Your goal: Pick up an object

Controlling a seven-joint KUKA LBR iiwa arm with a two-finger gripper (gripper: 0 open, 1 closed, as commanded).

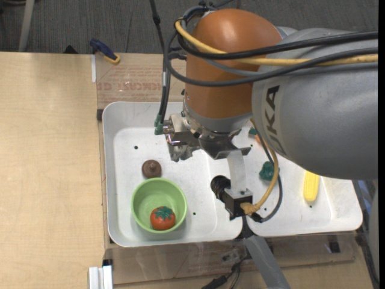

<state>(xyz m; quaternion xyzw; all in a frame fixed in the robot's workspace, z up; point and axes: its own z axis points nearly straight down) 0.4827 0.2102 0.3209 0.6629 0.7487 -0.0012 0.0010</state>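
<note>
I saw the gripper (pixel 179 148) low over the left bin (pixel 126 140), but the arm (pixel 228 59) blocked my view, so I couldn't tell whether it was open or held anything. A brown lump (pixel 151 169) lay just beside it, and a green bowl (pixel 144 197) holding a tomato (pixel 162 218) sat beyond.

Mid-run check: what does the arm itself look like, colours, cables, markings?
The arm is a thick grey tube with black lettering, partly cut off, on its side. A rounded orange section sits above the wrist. A yellow cable and black cables drape over it. The end effector is small, metallic grey.

The grey arm (pixel 325 101) reaches in from the right, its orange band (pixel 225 59) above the downward-pointing gripper (pixel 179 148).
</note>
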